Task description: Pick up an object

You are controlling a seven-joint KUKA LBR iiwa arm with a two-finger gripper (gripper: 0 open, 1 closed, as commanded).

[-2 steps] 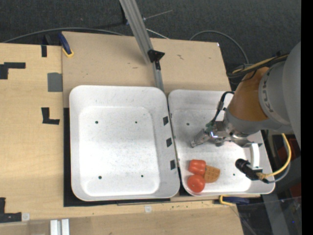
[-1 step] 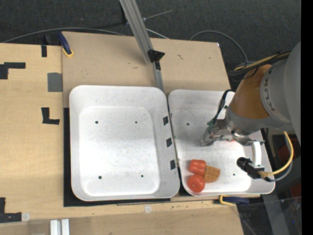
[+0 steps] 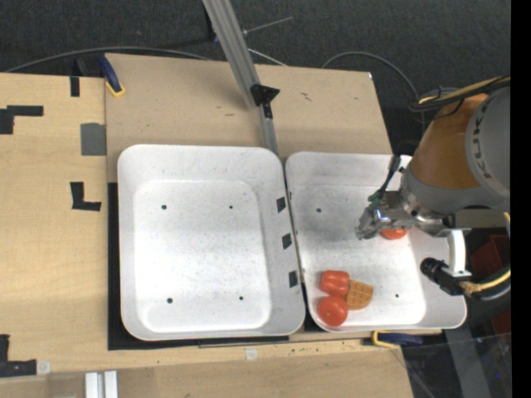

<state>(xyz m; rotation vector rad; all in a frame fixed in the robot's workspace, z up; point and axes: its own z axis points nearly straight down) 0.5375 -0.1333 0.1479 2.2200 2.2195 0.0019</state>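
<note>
gripper (image 3: 371, 226) metal, over right bin (image 3: 348, 181), finger state cannot tell | small glossy orange-red object (image 3: 395, 233) touching it at 3 o'clock | two red rounded items (image 3: 333, 283), tan waffle-textured piece (image 3: 359, 293) at 6 o'clock

Even overhead light, soft shadows, slightly grainy, mild blur.

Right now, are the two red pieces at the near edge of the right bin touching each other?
Cannot tell. In the camera view the upper red piece and the lower red piece sit very close, and no clear gap or contact shows between them.
</note>
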